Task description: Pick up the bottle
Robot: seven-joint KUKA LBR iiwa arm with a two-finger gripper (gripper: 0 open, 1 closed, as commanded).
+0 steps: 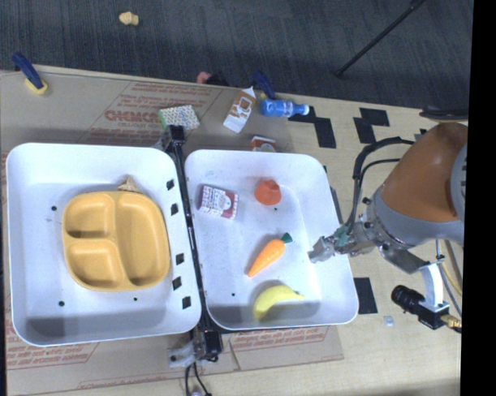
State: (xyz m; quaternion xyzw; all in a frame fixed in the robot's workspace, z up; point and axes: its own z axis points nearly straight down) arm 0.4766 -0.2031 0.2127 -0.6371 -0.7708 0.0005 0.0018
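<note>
Banana (275, 300) nearest us; gripper (323, 249) at right bin's (330, 297) edge, jaws' state unclear; bottle (282, 109) untouched on surface, well apart.

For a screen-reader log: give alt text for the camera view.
Gripper sits at the right bin's right edge; the blue bottle lies outside, behind it. That bin holds a carrot, banana and carton; the left bin, a yellow tray.
</note>
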